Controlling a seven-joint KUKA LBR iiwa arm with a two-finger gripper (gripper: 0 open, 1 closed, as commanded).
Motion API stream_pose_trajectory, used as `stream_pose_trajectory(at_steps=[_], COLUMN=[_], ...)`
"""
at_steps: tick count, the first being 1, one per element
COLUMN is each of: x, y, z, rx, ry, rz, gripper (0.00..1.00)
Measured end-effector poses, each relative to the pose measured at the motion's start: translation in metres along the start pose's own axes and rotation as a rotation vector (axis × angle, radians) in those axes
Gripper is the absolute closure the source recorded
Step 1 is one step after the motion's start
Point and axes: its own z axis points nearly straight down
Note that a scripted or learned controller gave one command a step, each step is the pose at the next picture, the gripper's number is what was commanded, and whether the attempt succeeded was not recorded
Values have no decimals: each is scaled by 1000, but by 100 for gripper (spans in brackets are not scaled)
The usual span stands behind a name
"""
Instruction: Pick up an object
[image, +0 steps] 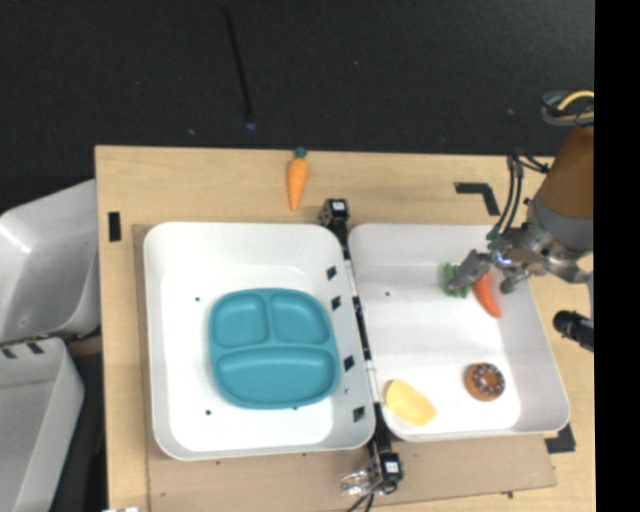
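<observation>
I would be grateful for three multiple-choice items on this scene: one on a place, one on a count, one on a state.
1. Where does the blue divided plate lie?
A. left bin
B. right bin
C. bare bench

2. How many carrots show?
A. one
B. two
C. four

3. How does the bench carrot lie?
A. inside a bin
B. on the plate
C. outside both bins

Key: 1 A, the plate sits in the left bin. 2 B, one lies on the bench, another carrot is in the right bin by the gripper. 3 C, it rests on wood above the bins.
</observation>
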Motion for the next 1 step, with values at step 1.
stream_pose_trajectory(at_steps=[1], x=[-10], y=[-1], z=[59], rx=[1], ry=[-1], rz=[0], gripper=[0])
